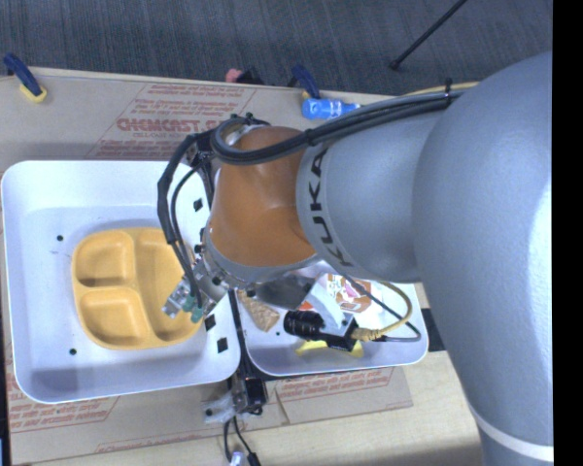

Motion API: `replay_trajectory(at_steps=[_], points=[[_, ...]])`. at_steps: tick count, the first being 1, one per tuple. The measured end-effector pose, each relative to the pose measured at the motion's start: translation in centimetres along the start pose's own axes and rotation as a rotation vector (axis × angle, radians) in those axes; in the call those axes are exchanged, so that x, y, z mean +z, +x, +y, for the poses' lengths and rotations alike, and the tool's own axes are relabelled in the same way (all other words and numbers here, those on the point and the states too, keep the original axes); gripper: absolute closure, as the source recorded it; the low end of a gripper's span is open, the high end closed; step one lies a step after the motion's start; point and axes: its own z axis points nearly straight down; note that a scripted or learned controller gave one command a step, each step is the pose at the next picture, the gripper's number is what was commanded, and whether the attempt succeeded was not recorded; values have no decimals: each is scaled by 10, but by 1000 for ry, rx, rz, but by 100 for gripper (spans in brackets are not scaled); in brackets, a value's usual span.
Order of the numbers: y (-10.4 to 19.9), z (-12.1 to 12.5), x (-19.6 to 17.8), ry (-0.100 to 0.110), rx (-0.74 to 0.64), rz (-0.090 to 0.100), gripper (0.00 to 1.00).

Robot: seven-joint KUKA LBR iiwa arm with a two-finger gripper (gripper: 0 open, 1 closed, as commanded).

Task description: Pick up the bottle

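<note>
The step in hand looks like the grasp itself or the moment just around it: the end effector (192, 299) is low over the left bin (19, 260), at the right edge of the yellow divided tray (117, 289), which spreads away from it toward the view's left. Right at its tip is a small greenish thing (180, 306), which may be the bottle, though it is too small and too crowded by the wrist to name for sure; whether it is actually clamped, and how far the end effector is open, cannot be told. If that is the bottle, the next move probably calls for a confirmed grip and a straight lift clear of the tray rim and the bin wall; if not, a fresh search is needed. Just beyond the end effector toward the view's right, across the seam between the bins, the right bin (408, 352) holds a brown crumbly piece (262, 316) and a printed red-and-white packet (348, 294). Well away, up the view on the cardboard-covered tabletop (126, 115), lies a blue item (325, 108) of uncertain kind. The arm comes in from the right, its broad grey link over the right bin, the orange band above the seam, the wrist tipped down and leftward with black cables looped about it
</note>
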Motion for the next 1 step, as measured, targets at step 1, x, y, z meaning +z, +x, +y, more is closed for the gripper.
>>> replay_trajectory(at_steps=[1], points=[[-29, -28, -111, -4, -136, -4, 100]])
